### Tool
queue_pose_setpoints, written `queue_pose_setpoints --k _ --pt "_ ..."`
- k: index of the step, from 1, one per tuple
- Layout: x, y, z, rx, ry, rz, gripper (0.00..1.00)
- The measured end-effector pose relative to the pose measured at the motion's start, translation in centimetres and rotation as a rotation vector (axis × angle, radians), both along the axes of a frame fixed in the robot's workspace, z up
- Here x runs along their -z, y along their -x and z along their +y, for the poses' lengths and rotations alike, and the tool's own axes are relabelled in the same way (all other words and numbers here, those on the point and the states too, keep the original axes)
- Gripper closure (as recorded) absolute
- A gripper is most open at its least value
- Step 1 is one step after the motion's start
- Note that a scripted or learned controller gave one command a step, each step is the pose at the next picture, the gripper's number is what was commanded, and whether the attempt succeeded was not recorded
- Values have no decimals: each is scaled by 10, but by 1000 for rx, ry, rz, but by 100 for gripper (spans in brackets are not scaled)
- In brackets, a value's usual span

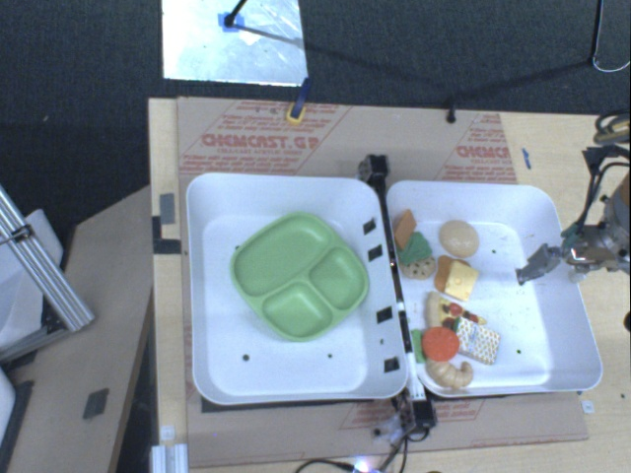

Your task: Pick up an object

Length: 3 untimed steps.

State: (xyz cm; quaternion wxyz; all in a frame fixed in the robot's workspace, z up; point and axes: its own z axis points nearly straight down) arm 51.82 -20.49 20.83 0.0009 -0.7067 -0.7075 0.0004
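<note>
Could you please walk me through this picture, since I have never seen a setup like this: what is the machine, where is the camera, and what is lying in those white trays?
The picture comes from one camera fixed above a bench, looking down at a slant. Two shallow white bins sit side by side on it. The left bin holds a green divided plate. The right bin holds toy food crowded along its left side: a tan round bun, a yellow cheese wedge, a red tomato, a croissant and a few other pieces. The machine is a robot arm reaching in from the right; its gripper is over the bare right part of that bin, apart from the food. Nothing is visibly held.
</note>
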Motion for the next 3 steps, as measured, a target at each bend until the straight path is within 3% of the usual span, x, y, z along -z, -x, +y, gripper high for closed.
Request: queue_pose_setpoints --k 2,3 --pt "120 -6 1 0 -1 2 0" --pt "124 -6 1 1 1 -2 0"
